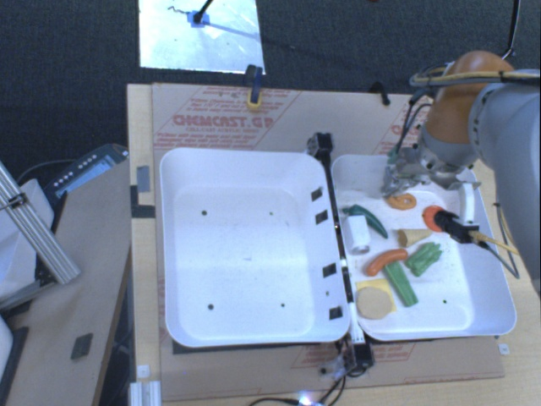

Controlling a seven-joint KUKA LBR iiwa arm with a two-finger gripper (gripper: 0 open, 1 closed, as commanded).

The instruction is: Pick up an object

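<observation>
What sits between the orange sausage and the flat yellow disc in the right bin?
In the camera view, a long green piece lies between the orange sausage and the yellow disc.

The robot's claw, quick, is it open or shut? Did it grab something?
Gripper: down in the right bin, just above the orange ring; open or closed cannot be told, and nothing is seen held.

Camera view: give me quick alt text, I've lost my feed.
The gripper hangs low over the far part of the right bin, just above an orange ring. That bin also holds a white cylinder, an orange sausage and green pieces. The left bin sits alongside.
</observation>
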